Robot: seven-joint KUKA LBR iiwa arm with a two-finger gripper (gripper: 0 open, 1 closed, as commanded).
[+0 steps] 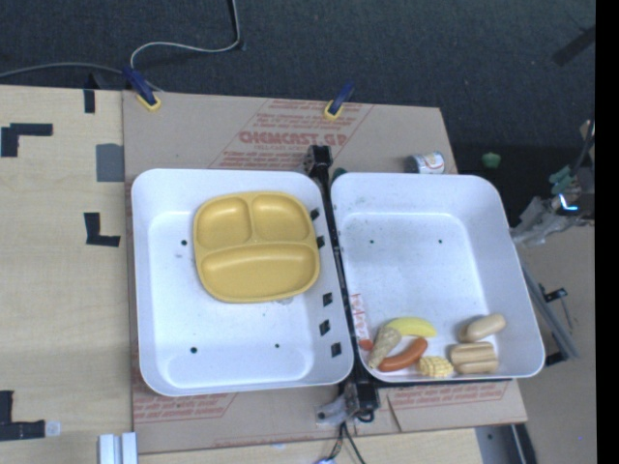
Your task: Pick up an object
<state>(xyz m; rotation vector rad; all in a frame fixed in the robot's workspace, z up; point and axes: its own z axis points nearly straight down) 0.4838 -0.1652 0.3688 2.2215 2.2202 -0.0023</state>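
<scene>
Your worktop [58, 259] carries two white bins: a yellow divided plate [257, 246] left, toy food [432, 344] right. You cannot tell the tool's state.

Quick count of what's sitting on the bench

Two shallow white bins [164, 259] [484, 249], one yellow three-compartment plastic plate [257, 246] in the left one, and about six toy foods in the right: yellow banana [414, 327], red sausage [401, 358], corn cob [434, 366], two tan buns [482, 328] [474, 357], one beige piece [384, 340].
</scene>
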